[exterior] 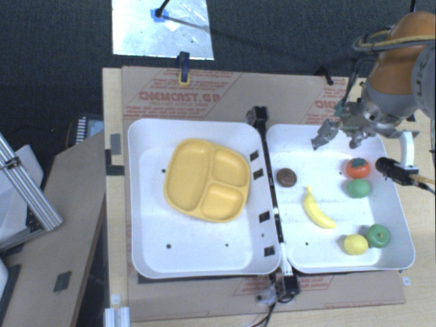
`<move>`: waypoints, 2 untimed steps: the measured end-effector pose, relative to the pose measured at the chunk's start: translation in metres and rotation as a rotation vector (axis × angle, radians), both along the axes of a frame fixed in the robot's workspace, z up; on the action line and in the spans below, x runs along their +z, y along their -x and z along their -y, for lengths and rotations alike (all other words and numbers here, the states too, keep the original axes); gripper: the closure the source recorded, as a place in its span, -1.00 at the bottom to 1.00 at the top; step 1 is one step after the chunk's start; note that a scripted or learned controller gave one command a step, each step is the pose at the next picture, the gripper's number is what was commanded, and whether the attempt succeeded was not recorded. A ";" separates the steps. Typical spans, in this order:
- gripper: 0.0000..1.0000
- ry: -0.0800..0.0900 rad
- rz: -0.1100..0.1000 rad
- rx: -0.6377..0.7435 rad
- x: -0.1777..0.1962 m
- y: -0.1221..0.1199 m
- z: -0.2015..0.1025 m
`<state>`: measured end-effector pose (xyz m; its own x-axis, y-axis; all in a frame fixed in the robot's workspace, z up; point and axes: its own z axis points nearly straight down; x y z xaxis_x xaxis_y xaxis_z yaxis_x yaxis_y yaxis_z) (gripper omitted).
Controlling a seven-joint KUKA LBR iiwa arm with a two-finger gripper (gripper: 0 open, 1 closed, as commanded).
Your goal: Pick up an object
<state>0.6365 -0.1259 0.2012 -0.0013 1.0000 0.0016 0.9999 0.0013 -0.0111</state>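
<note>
A divided tray [206, 180] is being carried mid-left bin [146, 251]; fruits [317, 210] are being held along the right bin's [300, 148] right edge and near corner.

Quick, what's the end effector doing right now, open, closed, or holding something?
End effector: open, fingers spread, holding nothing, above the far edge of the right bin.

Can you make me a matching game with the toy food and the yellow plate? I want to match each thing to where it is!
Things:
1. yellow tray
2. banana
3. brown cookie
4. lemon

Places:
A. right bin, near the divider between the bins
B. left bin
C. right bin, near its front edge beside a green fruit
D. middle of the right bin

Pairs: 1-B, 2-D, 3-A, 4-C
</note>
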 end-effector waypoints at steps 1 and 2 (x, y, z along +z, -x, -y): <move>-1.00 0.002 0.012 0.002 0.008 -0.003 0.000; -1.00 0.001 0.008 0.001 -0.054 0.001 -0.005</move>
<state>0.6359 -0.1209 0.1476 -0.0025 1.0000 0.0004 1.0000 0.0025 -0.0027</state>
